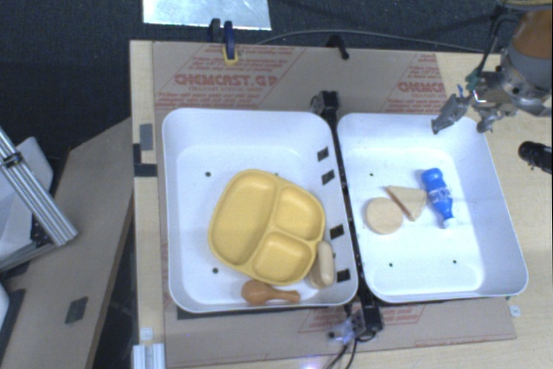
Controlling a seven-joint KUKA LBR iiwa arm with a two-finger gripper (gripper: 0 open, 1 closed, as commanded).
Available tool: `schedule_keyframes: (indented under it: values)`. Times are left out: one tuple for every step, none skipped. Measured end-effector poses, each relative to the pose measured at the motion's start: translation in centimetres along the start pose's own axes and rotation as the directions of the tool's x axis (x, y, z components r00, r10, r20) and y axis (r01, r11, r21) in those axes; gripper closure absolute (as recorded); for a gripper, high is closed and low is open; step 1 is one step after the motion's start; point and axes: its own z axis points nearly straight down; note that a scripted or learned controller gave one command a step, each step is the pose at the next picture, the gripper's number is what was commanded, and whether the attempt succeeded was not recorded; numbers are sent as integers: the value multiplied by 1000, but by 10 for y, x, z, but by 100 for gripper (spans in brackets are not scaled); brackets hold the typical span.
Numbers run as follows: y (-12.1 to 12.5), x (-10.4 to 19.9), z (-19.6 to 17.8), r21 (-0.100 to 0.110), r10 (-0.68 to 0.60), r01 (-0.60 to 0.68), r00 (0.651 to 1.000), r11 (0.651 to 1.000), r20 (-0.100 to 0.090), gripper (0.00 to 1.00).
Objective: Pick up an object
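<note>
Gripper (465, 114) hangs over the far right corner of the right bin (501, 268), fingers spread w/ nothing between them, well apart from the items below. Right bin holds three things near its middle: a blue bottle (437, 194) w/ white label, lying flat, long axis running roughly front-to-back; a tan wedge (409, 200) just left of it, looks to be touching the bottle's side; a round tan disc (384, 216) touching the wedge's lower left edge. Lots of bare white floor around that cluster, esp. toward the near wall and far-left corner. Left bin (186, 143) is more crowded: yellow tray (268, 226), smooth plastic, rounded corners, three compartments, sits tilted toward the near right part. A pale bread-like roll (324, 264) is wedged btwn tray and the bin's right wall; a brown drumstick-shaped piece (270, 294) lies along the near wall, just under the tray's edge. Both bins glossy, shallow, rounded rims, side by side on a cardboard sheet (259, 78).
</note>
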Motion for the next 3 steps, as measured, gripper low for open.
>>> schedule_keyframes:
  values:
    - [3,0,-8,-12,-3,3,1000,1000,3,0]
    - [3,-1,34,-10,-1,1,1000,1000,3,0]
    - [-4,-7,91,-8,-1,1,1000,1000,2,0]
